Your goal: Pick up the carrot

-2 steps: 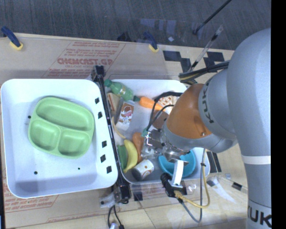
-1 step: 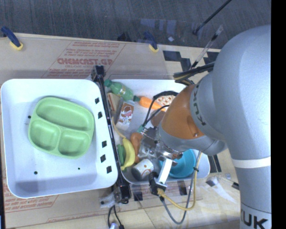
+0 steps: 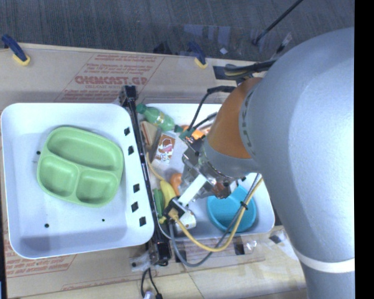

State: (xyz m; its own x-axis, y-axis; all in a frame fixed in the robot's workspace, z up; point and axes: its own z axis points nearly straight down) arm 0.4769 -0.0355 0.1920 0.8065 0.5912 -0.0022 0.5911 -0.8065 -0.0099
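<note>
Biggest worry here is the clutter. The right bin is packed: a green bottle at its upper left, a carton with a red picture below that, a yellow banana-looking thing near the divider, and a blue cup at the lower right. The tool sits low in the middle of all that, right beside the yellow piece and just left of the cup. If it closes there, my guess is it grabs the wrong item or just shoves stuff around.

The carrot looks like that small orange sliver up near the middle of the frame, peeking out at the arm's edge beside the black cables. Honestly hard to be sure, most of it is hidden. It's above where the tool is, so a miss seems likely.

The yellow cable looping by the cup could also snag something.

Pose: arm comes in from the right, wrist bent down and left, covering much of the bin. Can't tell if the tool is open or closed.

Left bin has a green tray, well out of the way.
</note>
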